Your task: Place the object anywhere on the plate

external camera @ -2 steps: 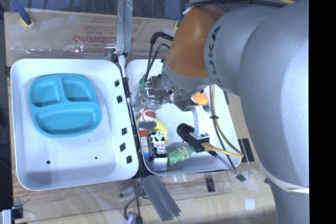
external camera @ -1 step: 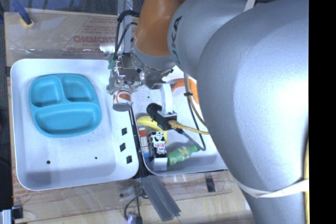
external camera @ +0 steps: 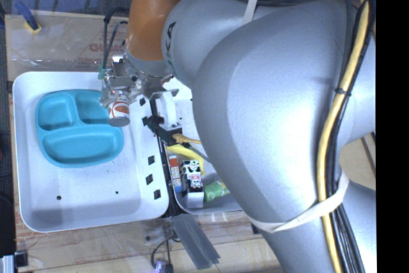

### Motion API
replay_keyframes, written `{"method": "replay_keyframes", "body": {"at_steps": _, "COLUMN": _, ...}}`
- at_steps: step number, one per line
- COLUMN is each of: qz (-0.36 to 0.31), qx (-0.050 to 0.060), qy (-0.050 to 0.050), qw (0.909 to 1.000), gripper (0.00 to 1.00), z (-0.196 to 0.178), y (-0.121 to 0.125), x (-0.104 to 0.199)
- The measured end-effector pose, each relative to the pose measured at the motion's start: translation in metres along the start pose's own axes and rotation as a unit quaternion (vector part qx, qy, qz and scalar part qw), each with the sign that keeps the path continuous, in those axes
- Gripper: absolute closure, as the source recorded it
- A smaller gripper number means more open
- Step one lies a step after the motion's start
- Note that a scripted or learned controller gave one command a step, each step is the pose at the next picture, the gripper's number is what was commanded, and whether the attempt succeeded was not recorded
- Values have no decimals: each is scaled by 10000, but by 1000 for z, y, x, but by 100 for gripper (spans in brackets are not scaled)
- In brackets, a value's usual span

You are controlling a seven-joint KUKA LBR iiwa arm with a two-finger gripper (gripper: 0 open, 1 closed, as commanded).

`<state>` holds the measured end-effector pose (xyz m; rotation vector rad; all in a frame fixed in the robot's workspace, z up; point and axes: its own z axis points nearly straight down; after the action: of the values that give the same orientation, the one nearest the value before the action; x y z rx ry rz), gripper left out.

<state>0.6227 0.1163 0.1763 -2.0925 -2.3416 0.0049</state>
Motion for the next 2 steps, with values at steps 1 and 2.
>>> {"method": "replay_keyframes", "body": {"at_steps": 1, "qz": -2, "qx": 0, "qy": 2, "qw": 10000, "gripper": 0, "z": 0, "y": 0, "x": 0}}
{"method": "replay_keyframes", "body": {"at_steps": 2, "qz": -253, "qx": -8, "qy": 6, "qw": 9997, "gripper": 0, "z": -16, "y": 21, "x": -31}}
